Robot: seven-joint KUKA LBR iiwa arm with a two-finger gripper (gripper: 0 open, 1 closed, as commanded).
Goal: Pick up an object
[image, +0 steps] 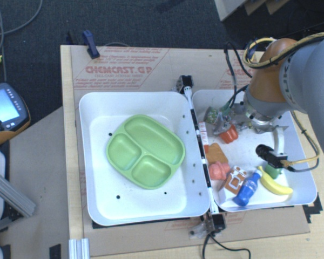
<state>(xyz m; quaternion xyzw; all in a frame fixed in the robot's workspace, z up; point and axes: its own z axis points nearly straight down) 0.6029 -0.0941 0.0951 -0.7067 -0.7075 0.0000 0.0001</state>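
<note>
Over the back-left part of the right bin (pixel 247 147) — gripper (pixel 228 124) is down among the items, with the arm coming in from the right. Can't tell if the jaws are open or closed; the wrist body blocks that.

Nearest pick candidate is a red-orange piece (pixel 230 135), right at the gripper tip, touching or nearly so. No way to confirm it's held.

Other items in the right bin:
- green item (pixel 211 114) just left of the gripper, near the bin wall
- tan-orange lump (pixel 216 153) and pink lump (pixel 219 170) along the left wall, further front
- orange-and-white box (pixel 235 181) beside a blue bottle (pixel 247 189), with a banana (pixel 275 185) at front right — all well apart from the gripper

Left bin (pixel 97 123) holds a green divided plate (pixel 146 151), lying flat mid-bin.
</note>
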